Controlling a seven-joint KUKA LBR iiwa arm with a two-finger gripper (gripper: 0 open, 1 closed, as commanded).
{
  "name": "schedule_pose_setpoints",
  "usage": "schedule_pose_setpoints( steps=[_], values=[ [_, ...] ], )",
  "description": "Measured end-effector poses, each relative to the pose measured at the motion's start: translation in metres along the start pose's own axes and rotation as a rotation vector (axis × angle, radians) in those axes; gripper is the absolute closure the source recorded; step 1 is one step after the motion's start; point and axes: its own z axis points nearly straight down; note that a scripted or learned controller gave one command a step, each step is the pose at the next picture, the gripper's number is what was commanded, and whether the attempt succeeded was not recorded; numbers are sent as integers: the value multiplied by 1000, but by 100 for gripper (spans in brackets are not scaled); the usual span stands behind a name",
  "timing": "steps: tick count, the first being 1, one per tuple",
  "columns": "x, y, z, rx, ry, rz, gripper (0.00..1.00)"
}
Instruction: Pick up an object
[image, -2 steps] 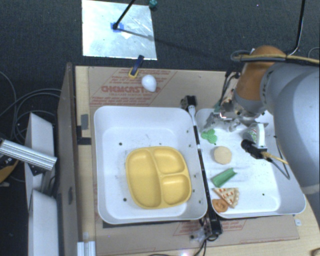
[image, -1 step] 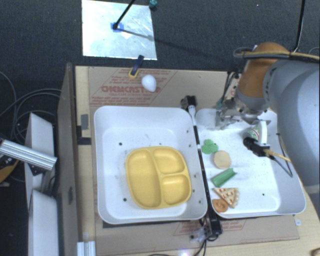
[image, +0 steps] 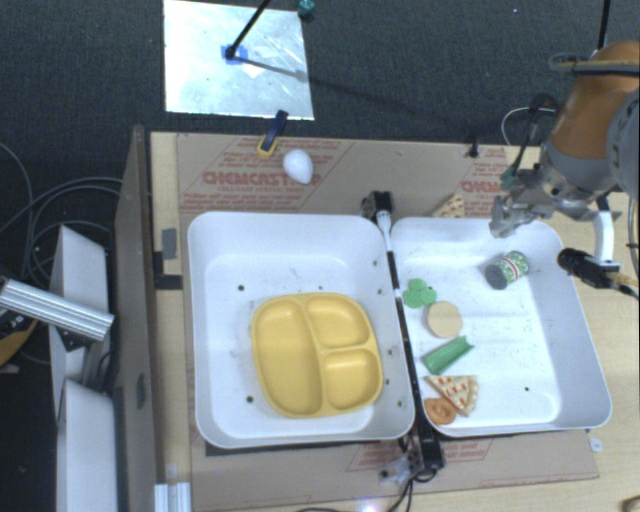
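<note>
My gripper (image: 507, 219) hangs over the far edge of the right bin (image: 560, 350), just above and slightly left of a small can with a green and white label (image: 507, 269) lying on its side. Nothing shows between the fingers. Along the right bin's left side lie a green broccoli-shaped toy (image: 418, 294), a tan round cookie (image: 444, 320), a green pickle-like stick (image: 447, 354), a pizza slice (image: 454, 390) and an orange-red piece (image: 438, 411).
The left bin (image: 215, 260) holds a yellow three-compartment plate (image: 315, 353). A white egg-shaped object (image: 297, 165) and a small blue-and-yellow item (image: 271, 134) lie on the cardboard behind the bins. A black cable fitting (image: 585, 265) juts over the right bin's far right rim.
</note>
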Motion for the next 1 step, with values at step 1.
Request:
schedule_pose_setpoints(
  steps=[1],
  values=[
    [5,-1,7,8,4,-6,0]
  ],
)
